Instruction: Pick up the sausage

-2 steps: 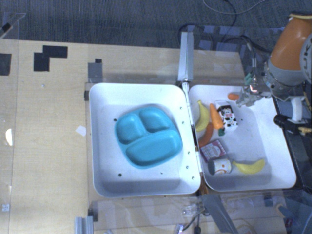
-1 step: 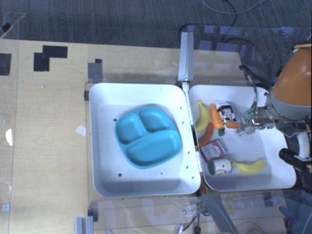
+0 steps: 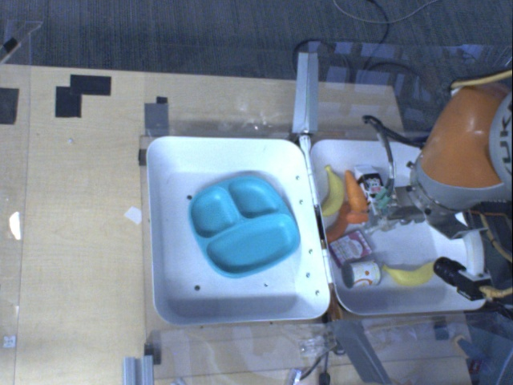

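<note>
Hovering low over the right white bin [image 3: 449, 299], the gripper [image 3: 383, 208] sits beside an orange-red sausage [image 3: 350, 207]; its grip cannot be told, and the patterned packet's [image 3: 350, 249] print is unreadable.

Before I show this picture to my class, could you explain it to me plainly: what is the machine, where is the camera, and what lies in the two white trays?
One camera looks down from above at a slant. The grey and orange shape is a robot arm reaching in from the right; its gripper hangs low over the right bin. I cannot tell whether it holds anything. That bin contains two bananas, an orange carrot-like item, a reddish sausage-like piece, a small packet and a little cup. The left bin holds a blue divided plate.
</note>
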`<act>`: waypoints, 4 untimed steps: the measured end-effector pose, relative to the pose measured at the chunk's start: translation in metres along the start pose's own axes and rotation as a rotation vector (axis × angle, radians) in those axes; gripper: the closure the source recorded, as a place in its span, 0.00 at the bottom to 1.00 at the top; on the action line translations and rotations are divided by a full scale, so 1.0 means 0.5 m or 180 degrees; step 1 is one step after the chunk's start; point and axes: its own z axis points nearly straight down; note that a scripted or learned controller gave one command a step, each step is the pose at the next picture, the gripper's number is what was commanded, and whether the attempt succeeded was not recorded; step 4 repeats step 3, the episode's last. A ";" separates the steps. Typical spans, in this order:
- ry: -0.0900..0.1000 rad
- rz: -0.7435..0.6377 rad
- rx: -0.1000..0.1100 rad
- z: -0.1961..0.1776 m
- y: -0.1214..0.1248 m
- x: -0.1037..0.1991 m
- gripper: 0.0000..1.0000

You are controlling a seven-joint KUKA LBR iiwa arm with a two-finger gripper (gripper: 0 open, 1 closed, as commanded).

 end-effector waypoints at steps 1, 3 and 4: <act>0.0000 0.1699 0.0007 -0.005 -0.019 0.148 1.00; 0.0003 0.1650 -0.0005 -0.046 -0.013 0.150 1.00; 0.0003 0.1650 -0.0005 -0.046 -0.013 0.150 1.00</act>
